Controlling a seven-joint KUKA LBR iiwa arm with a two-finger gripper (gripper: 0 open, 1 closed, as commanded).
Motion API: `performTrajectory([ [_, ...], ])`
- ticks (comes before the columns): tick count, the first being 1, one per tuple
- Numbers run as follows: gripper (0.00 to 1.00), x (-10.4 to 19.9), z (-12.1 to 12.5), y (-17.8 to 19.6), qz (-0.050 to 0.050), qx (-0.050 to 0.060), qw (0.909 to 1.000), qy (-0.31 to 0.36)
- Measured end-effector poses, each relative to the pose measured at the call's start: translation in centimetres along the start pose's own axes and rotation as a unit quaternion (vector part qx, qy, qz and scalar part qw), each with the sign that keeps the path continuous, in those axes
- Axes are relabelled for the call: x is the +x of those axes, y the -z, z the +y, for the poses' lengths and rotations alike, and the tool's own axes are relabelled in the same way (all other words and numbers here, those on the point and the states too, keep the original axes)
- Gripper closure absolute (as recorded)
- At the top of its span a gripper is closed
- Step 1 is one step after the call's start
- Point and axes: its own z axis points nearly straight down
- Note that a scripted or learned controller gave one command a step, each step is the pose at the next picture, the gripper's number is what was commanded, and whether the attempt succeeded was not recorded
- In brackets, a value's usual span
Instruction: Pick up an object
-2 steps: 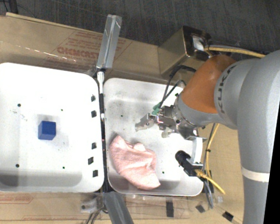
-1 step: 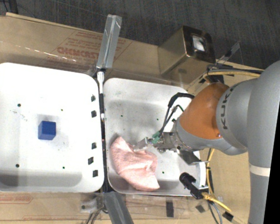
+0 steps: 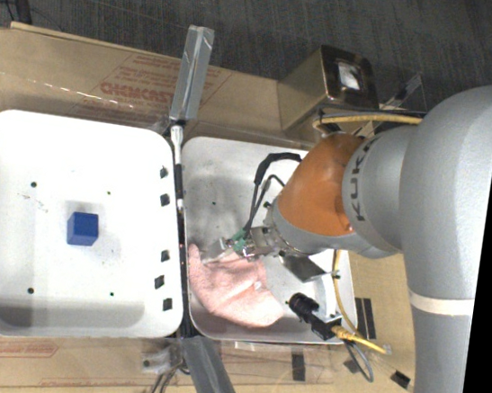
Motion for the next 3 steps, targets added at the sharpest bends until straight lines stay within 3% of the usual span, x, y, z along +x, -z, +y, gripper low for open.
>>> performTrajectory([
  [1, 0.0, 0.22, -2.98, -0.03, 0.0, 0.0, 0.9999, -0.011],
  [2, 1.0, 0.2, -2.92, 0.91, 0.0, 0.0, 1.0, -0.008],
  [3, 0.0, 0.19, -2.93, 0.92, -0.001, 0.0, 1.0, -0.008],
])
